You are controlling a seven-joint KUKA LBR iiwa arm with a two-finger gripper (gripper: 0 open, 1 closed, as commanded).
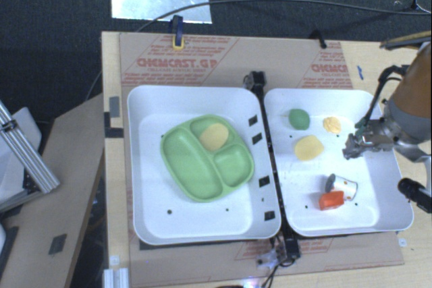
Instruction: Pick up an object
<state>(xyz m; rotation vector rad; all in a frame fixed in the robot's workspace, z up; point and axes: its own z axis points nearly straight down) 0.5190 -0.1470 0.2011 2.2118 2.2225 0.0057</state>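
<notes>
Two shallow white bins sat side by side on the worktop [223, 57]. The left bin [152, 212] held one green divided plate [196, 172] with three compartments, and one pale yellow lump [214, 136] lay in the plate's upper compartment.

The right bin [378, 212] held four loose objects. One green ball [299, 119] lay near the bin's upper left. One small yellow piece [331, 124] lay just to the right of that ball. One larger yellow piece [309, 148] lay below and between them. One red, white and grey object [335, 193] lay lower down, towards the bin's front edge.

One arm [412, 101] reached in from the right, and its tool [356, 145] hung over the right half of the right bin. The tool was dark and small in the view, and whether it was spread or closed could not be told. Nothing could be made out in its grip.

The small yellow piece lay up and to the left of the tool, near it but apart. The larger yellow piece lay to the tool's left at about the same height in the view. The red, white and grey object lay below the tool and slightly left, and the green ball was the farthest of the four.
</notes>
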